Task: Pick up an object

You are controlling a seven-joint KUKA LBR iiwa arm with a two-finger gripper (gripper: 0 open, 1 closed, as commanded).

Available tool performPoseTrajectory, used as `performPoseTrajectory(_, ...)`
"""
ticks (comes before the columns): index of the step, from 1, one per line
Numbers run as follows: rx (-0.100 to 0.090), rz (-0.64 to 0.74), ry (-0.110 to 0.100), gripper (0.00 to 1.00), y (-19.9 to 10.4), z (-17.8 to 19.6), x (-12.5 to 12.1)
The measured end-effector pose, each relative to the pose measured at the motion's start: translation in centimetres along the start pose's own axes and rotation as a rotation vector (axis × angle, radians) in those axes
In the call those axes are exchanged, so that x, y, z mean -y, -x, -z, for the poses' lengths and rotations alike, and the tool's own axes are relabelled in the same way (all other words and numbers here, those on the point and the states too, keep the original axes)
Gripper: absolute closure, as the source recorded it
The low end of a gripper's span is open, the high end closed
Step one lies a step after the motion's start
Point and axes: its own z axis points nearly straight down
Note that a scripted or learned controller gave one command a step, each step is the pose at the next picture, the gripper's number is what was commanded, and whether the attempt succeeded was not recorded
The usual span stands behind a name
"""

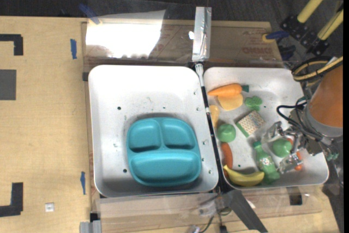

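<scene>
Nearest to me, along the front edge of the right bin [313,174], a yellow banana [243,175] is lying curved against the wall, with a red pepper [227,156] sitting just left of it beside the divider. Right there the arm's jaws [281,147] are hanging low in the bin over a cluster of green toys [269,162]; a green round piece [282,146] is showing right at the metal tips, but I cannot tell whether the jaws are closed on it or merely standing around it, so how far open they are is staying unclear to me. The orange band [329,102] of the arm is looming at the right, with black cables looping beside it. In the left bin [103,117] a teal divided tray [163,151] with 3 compartments is resting toward the front. Moving back in the right bin, a green apple-like piece [226,132] is sitting next to a small grater-like card [249,123], then another green piece [253,101], and farthest back an orange carrot [226,89] is lying over a yellow block [230,101]. Behind both bins a clear plastic sheet [125,35] is glaring on the counter [38,133].
</scene>
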Motion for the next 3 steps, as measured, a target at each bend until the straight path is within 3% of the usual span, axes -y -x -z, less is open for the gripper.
performPoseTrajectory(1,-0.009,0.115,0.005,0.0,2.5,-1.4,4.8)
performPoseTrajectory(2,-0.008,0.156,0.005,0.0,-0.8,-1.2,2.2)
performPoseTrajectory(3,-0.008,0.223,0.006,0.0,0.5,-1.3,4.1)
